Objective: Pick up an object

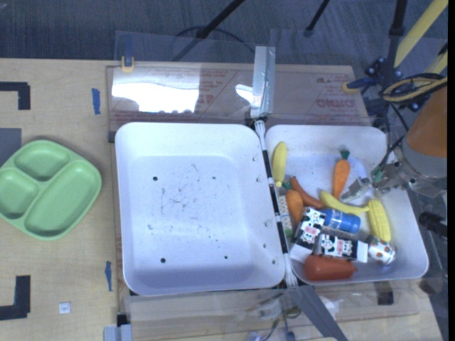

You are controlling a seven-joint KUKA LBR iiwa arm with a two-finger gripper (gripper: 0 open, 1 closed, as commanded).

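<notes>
The right bin holds a pile of toy food. In it are a yellow banana, an upright carrot, a corn cob, a blue can, two black-and-white cow-print cartons and a red sausage-shaped piece. My gripper reaches in from the right and sits low over the bin's right side, between the carrot and the corn cob. I see nothing held in it.
The left bin lies beside the right one, and they share a middle rim. A green divided plate rests on the bench at far left. Clear plastic panels stand behind the bins. Cables and stands crowd the right edge.
</notes>
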